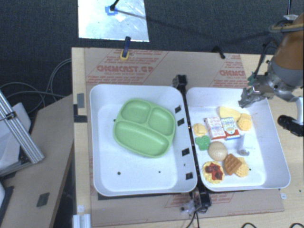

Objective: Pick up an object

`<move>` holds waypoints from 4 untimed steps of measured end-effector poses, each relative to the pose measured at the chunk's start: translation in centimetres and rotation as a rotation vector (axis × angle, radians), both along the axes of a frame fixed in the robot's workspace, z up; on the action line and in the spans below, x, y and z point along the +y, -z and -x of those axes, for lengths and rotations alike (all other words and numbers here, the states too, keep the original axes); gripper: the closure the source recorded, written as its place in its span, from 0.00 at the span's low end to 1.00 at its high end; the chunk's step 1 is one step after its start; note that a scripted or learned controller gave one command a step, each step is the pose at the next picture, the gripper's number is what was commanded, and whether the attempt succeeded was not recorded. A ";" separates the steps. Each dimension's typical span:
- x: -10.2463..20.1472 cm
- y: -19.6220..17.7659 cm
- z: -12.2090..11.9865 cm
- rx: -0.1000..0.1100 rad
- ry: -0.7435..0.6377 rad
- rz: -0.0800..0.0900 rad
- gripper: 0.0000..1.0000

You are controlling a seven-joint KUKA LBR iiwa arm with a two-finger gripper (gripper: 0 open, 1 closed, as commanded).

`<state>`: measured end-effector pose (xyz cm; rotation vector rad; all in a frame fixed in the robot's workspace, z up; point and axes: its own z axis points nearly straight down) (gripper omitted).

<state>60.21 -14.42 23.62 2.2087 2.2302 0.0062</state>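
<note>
In the camera view, the gripper (248, 97) is seen at the upper right of the frame, above the far part of the right bin (277, 148); nothing is seen between its fingers, and their opening cannot be judged. A cluster of toy food items (222, 144) is gathered at that bin's centre and lower part, while a green divided plate (144, 127) is lying in the left bin (102, 141).

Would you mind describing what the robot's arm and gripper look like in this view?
The arm is a rounded grey body with an orange band above the wrist. A thin dark cable runs down alongside it. The gripper is small, grey and metallic, much narrower than the arm, and too blurred for finer markings to be made out.
</note>
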 end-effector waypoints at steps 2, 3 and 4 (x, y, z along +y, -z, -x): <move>10.0 1.8 -2.7 0.003 0.000 -0.001 1.00; 15.7 0.5 -4.0 0.001 -0.001 -0.002 1.00; 19.6 1.5 -3.7 0.004 0.002 0.000 1.00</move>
